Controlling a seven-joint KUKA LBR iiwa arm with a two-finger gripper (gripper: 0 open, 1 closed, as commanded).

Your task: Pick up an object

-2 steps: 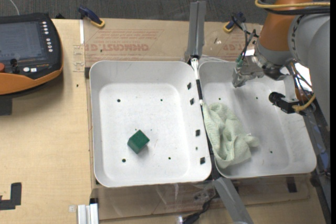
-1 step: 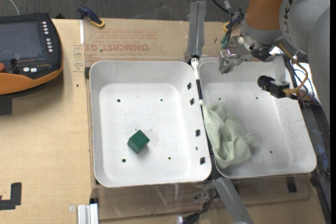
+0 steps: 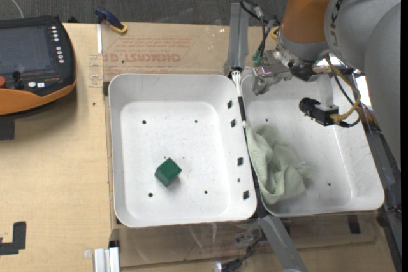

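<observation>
While one green cube and one cloth lie binned, end effector state unclear.

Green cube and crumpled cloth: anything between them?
In the camera view, bare left-bin floor, then the two bins' adjoining rims separate the green cube from the cloth.

A single fixed camera sits above the bench and looks down at a slant, near enough that the two white bins fill the middle and lower frame. The left bin lies at centre, the right bin toward the right edge, dark floor along the top.
</observation>
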